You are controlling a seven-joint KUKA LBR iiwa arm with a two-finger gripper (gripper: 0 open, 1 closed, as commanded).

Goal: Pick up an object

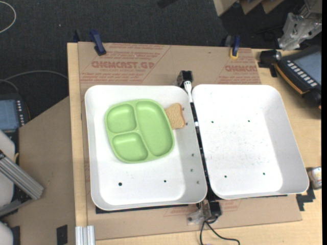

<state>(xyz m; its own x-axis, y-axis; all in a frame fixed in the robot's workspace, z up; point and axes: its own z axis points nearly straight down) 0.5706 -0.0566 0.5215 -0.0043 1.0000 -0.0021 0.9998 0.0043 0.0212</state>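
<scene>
On the bench, a brown board (153, 60) with red printing bears two shallow white bins side by side, their inner rims touching. Right bin (245, 137): speckled floor with four small dark dots. Left bin (97, 152): holds both objects available for picking. A green three-compartment plate (139, 130) lies flat in the upper middle of that bin. A tan, roughly square biscuit-like piece (176, 116) sits against the plate's right rim, near the wall shared with the right bin; whether it overlaps the rim cannot be told. A black clip (185, 77) sits at the far end of the seam between the bins. A blue clamp (97, 42) grips the board's far left edge. How the jaws stand cannot be told.
</scene>
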